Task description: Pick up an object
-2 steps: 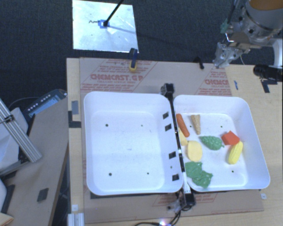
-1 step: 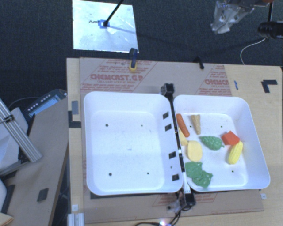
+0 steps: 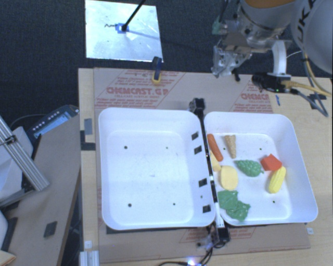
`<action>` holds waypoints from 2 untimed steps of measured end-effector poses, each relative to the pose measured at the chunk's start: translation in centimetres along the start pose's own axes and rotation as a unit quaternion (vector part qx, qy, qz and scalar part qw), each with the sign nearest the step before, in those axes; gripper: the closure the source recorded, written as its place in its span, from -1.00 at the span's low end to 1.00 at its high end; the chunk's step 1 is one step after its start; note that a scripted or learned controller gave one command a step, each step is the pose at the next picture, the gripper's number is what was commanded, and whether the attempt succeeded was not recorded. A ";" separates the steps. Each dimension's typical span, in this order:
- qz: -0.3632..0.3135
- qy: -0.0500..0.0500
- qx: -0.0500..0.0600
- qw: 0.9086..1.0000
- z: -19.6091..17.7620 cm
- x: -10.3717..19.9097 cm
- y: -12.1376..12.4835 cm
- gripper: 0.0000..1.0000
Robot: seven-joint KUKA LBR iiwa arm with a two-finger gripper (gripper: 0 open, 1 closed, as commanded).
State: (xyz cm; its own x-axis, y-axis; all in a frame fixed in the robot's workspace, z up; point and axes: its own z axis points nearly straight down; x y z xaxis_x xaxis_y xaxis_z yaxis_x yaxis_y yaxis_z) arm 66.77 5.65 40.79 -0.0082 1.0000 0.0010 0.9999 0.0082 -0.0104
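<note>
the gripper (image 3: 222, 66) hangs at the top of the view, above the bench's far edge and beyond the far rim of the right bin (image 3: 299, 156), with nothing visible between its fingers; whether they are parted or closed cannot be told from this angle. the arm (image 3: 270, 15) carrying it enters from the upper right, its orange band just showing at the top edge. all the objects lie well below and nearer the camera than the gripper, inside the right bin. closest to it, almost straight below, are an orange carrot (image 3: 214, 147) lying lengthwise near the divider and a tan cone (image 3: 230, 145) just to the carrot's right, the two apart. further down from the gripper sits a pale yellow round piece (image 3: 228, 177), and to its right a green leafy piece (image 3: 249, 167). below and to the right of the gripper, near the bin's right side, a red block (image 3: 271, 162) touches the upper end of a yellow corn cob (image 3: 276, 179), which lies tilted. farthest from the gripper, at the bin's near edge, lies a larger green leafy piece (image 3: 232, 204). the left bin (image 3: 112, 156) sits down and to the left of the gripper, touching the right bin along the black clipped divider (image 3: 204, 166).
</note>
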 end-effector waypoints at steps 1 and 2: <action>0.000 0.001 -0.012 1.000 -12.0 1.9 -2.8 1.00; -0.002 0.000 -0.001 1.000 -2.1 10.6 -5.0 1.00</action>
State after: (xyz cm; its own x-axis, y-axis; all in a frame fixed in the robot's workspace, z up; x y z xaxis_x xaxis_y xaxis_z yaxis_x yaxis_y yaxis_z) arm 61.70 16.17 42.95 -0.0128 0.9999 0.0019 0.9999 0.0129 -0.0085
